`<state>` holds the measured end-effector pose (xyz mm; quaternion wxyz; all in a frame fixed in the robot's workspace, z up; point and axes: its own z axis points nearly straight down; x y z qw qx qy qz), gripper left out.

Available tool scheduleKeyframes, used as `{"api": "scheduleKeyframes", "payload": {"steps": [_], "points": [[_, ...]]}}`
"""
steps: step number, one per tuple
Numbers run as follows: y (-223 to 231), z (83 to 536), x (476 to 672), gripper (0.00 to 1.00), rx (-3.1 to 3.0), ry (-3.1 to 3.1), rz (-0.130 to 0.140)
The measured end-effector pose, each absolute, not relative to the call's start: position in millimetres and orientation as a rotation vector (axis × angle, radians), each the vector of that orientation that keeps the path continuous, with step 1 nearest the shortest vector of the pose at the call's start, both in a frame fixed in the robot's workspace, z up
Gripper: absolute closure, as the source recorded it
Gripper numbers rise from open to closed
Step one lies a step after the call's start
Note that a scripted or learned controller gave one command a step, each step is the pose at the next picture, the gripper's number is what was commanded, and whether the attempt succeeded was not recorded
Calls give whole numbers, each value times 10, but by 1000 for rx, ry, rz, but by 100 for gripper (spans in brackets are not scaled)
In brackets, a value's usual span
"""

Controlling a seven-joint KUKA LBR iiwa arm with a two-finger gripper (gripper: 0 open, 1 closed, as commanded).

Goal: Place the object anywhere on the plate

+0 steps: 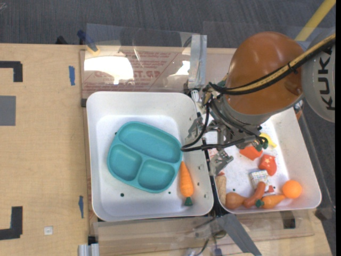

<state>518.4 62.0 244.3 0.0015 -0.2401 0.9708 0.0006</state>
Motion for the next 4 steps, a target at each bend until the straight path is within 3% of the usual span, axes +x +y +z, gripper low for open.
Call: {"api": "scheduleKeyframes", "payload": {"steps": [1, 2, 3, 4], "points": [[733, 2543, 5163, 0, -1212, 2888, 0], [1448, 1815, 5414, 0, -1184, 2913, 8], [425, 2492, 5653, 0, -1156, 2909, -6], [1099, 1312, 4892, 0, -1114, 2942, 9]]}}
